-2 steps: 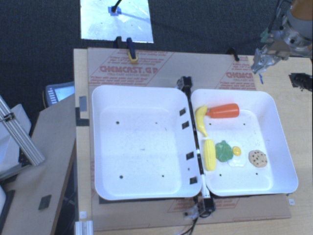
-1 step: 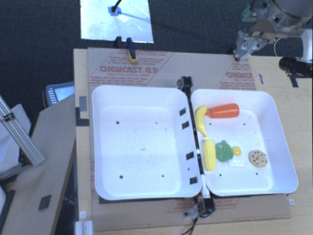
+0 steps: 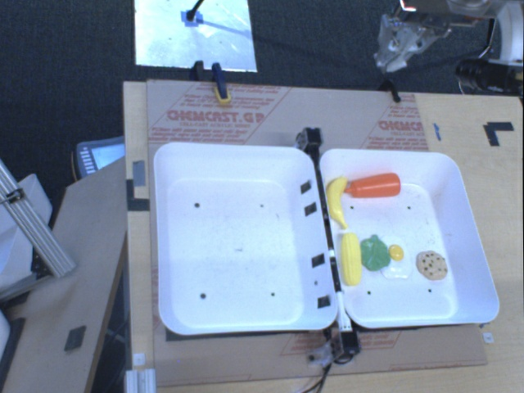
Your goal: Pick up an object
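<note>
A: Where's the gripper (image 3: 396,49)?
B: Up beyond the bins, above the bench's far edge; I can't tell its state.
A: And the objects?
B: Right bin (image 3: 471,219): carrot (image 3: 374,186), banana (image 3: 336,201), corn cob (image 3: 350,258), green piece (image 3: 376,253), cookie (image 3: 431,264)

Red "CHEMCAST. G P" lettering, mirrored, on the brown board (image 3: 217,115) behind the left bin (image 3: 233,236).
</note>
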### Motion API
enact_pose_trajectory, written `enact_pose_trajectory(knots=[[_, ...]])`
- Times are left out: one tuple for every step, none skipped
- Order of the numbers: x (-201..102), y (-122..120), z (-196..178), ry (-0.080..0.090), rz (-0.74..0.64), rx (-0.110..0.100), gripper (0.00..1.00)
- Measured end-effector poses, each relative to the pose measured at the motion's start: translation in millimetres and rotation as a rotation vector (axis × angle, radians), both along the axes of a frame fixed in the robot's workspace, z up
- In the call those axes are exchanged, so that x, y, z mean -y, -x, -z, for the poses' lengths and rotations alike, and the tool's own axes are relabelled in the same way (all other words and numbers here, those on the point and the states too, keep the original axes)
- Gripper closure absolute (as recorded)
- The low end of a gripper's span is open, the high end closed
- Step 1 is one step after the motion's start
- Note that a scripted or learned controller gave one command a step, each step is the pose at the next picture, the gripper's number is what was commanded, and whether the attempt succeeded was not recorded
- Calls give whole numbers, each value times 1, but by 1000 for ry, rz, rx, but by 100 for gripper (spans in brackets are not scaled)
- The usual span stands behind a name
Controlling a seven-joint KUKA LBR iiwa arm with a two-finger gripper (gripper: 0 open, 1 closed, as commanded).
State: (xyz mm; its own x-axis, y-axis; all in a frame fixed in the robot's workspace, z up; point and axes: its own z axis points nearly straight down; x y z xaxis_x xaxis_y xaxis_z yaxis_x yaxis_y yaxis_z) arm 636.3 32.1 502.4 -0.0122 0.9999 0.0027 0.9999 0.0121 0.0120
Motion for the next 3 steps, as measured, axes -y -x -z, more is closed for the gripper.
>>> enact_pose_trajectory(knots=[[-58,-15,-9,1,3,-7,100],[-137,-32,-34,-1,0,-6,100],[-207,-13,38,2,1,-17,100]])
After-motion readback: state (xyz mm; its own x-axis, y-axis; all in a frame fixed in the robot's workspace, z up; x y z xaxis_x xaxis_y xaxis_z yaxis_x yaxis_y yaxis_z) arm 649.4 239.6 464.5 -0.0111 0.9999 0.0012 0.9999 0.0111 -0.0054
